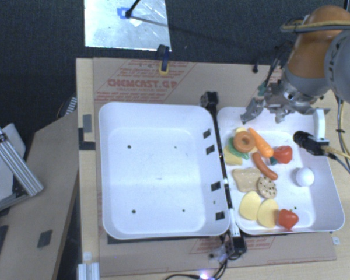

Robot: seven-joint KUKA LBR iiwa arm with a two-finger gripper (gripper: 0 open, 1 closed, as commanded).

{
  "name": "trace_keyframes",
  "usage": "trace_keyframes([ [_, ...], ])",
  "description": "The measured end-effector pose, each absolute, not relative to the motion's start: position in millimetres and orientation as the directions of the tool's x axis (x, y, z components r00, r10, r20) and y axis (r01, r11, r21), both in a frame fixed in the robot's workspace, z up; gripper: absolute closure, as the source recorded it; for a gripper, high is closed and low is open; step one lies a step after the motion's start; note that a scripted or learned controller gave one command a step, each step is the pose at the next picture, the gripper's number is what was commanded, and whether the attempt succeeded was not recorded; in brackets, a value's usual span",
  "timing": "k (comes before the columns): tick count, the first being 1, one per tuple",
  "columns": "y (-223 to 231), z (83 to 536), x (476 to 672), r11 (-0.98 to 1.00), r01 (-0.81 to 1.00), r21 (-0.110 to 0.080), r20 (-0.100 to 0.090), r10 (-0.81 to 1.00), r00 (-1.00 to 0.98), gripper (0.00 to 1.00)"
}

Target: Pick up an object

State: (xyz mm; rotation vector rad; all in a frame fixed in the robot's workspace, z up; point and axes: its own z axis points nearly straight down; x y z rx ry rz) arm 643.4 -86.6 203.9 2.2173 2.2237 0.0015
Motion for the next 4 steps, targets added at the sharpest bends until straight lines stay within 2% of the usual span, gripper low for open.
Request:
trace_keyframes([
  [1, -25, 184, 670.0, 0.01, 1.0, 0.003, 0.001, 1.0, -0.01, 0.0],
  [2, 45, 222, 669.4, 0.011, 1.0, 0.006, 0.003, 1.0, -0.011, 0.0],
  [3, 94, 183, 621.9, 0.006, 1.0, -0.003, 0.001, 1.0, -0.006, 0.0],
  [4, 163, 108, 662.6, 0.009, 1.0, 0.005, 0.002, 1.0, -0.009, 0.0],
])
